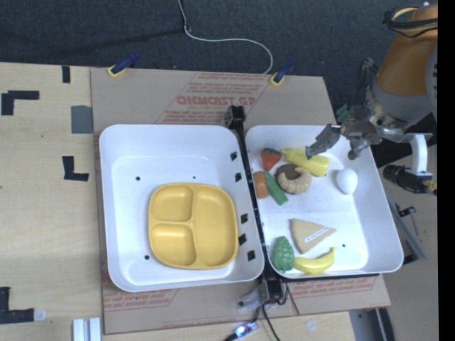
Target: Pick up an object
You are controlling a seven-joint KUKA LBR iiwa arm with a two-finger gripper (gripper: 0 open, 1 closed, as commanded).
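1. Nearest me in the right bin (384, 222) I see a smooth yellow banana (315, 262), a knobbly green vegetable (282, 253) and a tan wedge (310, 234) bearing a label too small to read.
2. In the left bin (128, 155) sits a glossy yellow divided plate (193, 225).
3. Further back lie a white egg (346, 181), a ringed brown doughnut (293, 178), a yellow corn cob (307, 161) and orange and green pieces.
4. My gripper (334, 142) hangs over the corn, fingers spread, gripping nothing.
5. Red print on the cardboard (206, 101) reads upside down, illegible.
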